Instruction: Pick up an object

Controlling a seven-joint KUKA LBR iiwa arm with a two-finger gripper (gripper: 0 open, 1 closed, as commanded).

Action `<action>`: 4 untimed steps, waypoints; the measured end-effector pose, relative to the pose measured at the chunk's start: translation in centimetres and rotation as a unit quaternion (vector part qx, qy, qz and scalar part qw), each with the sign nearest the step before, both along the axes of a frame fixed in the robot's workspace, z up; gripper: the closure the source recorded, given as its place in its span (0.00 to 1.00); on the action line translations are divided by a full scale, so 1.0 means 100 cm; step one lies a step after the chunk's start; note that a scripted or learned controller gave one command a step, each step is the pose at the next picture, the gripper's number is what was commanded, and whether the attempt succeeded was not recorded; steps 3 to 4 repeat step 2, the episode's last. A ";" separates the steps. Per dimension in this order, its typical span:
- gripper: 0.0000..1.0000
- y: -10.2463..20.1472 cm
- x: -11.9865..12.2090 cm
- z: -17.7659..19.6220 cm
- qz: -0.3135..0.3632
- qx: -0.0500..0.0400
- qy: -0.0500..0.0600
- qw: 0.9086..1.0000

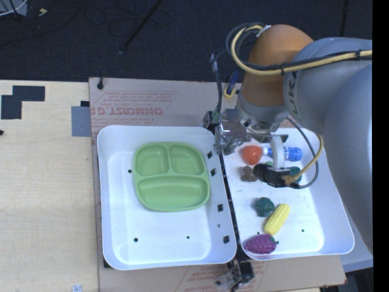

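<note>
The approach step appeared to be in hand, with nothing yet lifted. The end effector (pixel 226 140) was seen low over the inner edge of the right bin (pixel 331 224), close to the divider where the two bins met; no object was seen held in it, and whether it stood open or closed could not be told, since the wrist hid it from above.

The candidates for picking all lay in the right bin. Taking the orange-red ball (pixel 251 154) as landmark: it sat just right of the end effector; a blue and white bottle (pixel 285 153) lay to its right; a small brown piece (pixel 247 174) (perhaps a toy food item, too small to be named with confidence) sat just below it; further below were a dark green lump (pixel 264 206), a yellow corn cob (pixel 276 218) and purple grapes (pixel 261 244).

The next move was judged to call for a short shift toward the ball and a clean descent over it, clear of the bin wall.

The bins rested on a cardboard sheet (pixel 152 105) laid on a pale wooden bench (pixel 42 193). A green divided plate (pixel 171 176) lay in the left bin (pixel 121 236), well left of the ball. Behind the bench, dark floor and loose cables were seen.
</note>
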State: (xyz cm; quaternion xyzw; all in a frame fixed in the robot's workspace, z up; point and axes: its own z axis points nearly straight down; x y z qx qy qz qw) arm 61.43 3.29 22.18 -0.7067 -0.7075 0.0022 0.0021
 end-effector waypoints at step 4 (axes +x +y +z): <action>1.00 0.002 0.004 0.014 0.000 0.000 0.000 1.000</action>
